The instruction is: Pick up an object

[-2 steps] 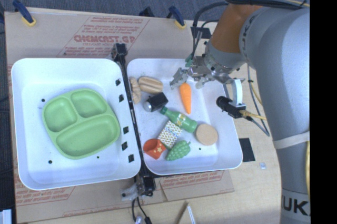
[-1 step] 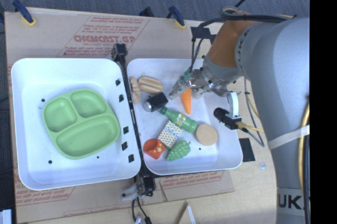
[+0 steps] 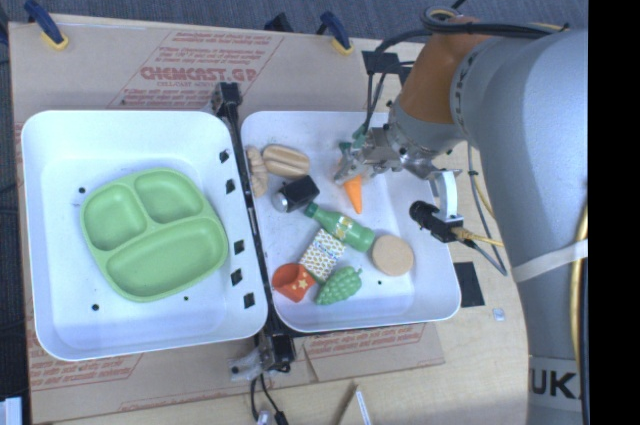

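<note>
Several small toys lay in the right bin (image 3: 430, 298) under me, and my claw (image 3: 356, 160) hung low over that bin's upper middle, just above the orange carrot (image 3: 353, 194). Its tips were close around the carrot's broad top end, but how wide they stood, and whether they had any hold on it, I could not tell: the metalwork there was a dark tangle from this height, so I counted the carrot as not yet mine.

It lay on the bin floor, point toward the near rim, between the black cylinder (image 3: 294, 193) on one side and bare white plastic on the other, with the green bottle (image 3: 341, 226) just below its tip. I judged it a light, hollow plastic toy, stiff and smooth. Smooth and tapered is a bad pair: a squeeze near the point would likely squirt it out, so the thick end seemed the place to pinch, across its width.

Other things nearby looked no easier. The bread roll (image 3: 285, 158) was wide, the tan disc (image 3: 393, 255) flat against the floor, and the red pepper (image 3: 293, 282), patterned block (image 3: 321, 255) and green bumpy fruit (image 3: 339, 286) sat crowded together. In the left bin (image 3: 50, 153) lay the green divided plate (image 3: 155, 233), well apart from all this
</note>
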`<state>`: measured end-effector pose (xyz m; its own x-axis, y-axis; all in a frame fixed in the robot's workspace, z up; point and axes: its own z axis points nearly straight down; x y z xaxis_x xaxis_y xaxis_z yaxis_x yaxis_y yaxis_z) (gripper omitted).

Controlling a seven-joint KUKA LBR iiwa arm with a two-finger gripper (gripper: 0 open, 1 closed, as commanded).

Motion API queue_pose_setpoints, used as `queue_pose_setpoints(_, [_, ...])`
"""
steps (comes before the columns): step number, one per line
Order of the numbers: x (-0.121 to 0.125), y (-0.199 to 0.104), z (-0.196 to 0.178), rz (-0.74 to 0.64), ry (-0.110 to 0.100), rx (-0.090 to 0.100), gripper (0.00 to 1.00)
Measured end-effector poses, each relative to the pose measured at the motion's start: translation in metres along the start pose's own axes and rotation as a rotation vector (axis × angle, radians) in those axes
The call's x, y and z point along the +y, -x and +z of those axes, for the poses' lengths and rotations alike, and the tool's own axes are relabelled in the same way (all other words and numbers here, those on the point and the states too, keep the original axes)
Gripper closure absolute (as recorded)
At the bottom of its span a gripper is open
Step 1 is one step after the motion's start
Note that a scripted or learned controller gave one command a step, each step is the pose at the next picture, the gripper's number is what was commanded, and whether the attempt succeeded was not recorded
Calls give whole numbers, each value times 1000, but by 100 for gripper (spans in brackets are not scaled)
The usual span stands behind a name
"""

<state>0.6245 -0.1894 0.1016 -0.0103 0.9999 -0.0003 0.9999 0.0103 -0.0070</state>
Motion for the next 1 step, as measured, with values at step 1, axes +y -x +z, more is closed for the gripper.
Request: queue_pose_setpoints(1, [-11,-54,-112,4,7,1,100])
